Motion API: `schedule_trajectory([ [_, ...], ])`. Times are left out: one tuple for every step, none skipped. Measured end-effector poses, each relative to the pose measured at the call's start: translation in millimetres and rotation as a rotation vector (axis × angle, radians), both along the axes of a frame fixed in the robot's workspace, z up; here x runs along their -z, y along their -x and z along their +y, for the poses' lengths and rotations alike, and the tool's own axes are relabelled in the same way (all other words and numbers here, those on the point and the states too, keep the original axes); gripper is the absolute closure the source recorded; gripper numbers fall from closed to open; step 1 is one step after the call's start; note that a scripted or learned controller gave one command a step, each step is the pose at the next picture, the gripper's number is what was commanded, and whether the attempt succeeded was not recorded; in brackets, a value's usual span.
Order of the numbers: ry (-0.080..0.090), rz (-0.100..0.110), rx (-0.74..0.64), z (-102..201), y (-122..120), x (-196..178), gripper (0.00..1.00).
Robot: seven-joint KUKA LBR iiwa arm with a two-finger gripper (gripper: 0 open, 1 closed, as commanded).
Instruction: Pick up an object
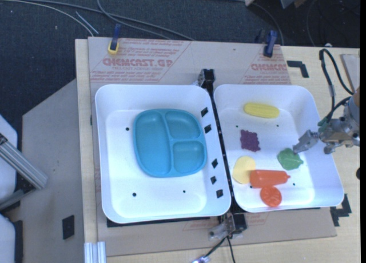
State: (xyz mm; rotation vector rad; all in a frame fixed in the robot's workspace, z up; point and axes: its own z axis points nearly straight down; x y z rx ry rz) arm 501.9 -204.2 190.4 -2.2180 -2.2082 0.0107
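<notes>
Approaching is judged to be the step in hand; nothing is seen held.

- Bench: two white bins are borne side by side on it.
- Left bin: a blue tray with three compartments is laid flat in it. Not a likely pick.
- Right bin: six small toy foods are spread over its floor.
- Arm: it is reached in over the right bin's right wall.
- Gripper: it is placed low, just beside the green piece, at that piece's upper right. Contact cannot be confirmed. How wide it is set cannot be told from this angle.
- Orange piece: it is laid lengthwise near the front wall, touching the yellow lump on its left, with the red piece just below it.
- Yellow cob: it is set apart near the back wall.
- Purple piece: it is set apart, mid-bin.

Target is judged to be the green piece, since it is nearest the gripper. It is sited right of centre in the right bin, close to the orange piece but not seen touching it.

Next move: the gripper needs to be centred over the green piece, lowered to the floor, closed, then lifted. The lumpy, rounded shape is expected to slip if caught at its edge, so a centred grasp is called for. The orange piece should be kept clear.
</notes>
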Motion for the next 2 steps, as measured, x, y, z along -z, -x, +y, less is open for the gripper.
schedule_trajectory([
  [0.003, -0.013, -0.005, 1, -3, -7, 0.00],
  [0.001, -0.009, -0.004, 0, 0, 35, 0.00],
])
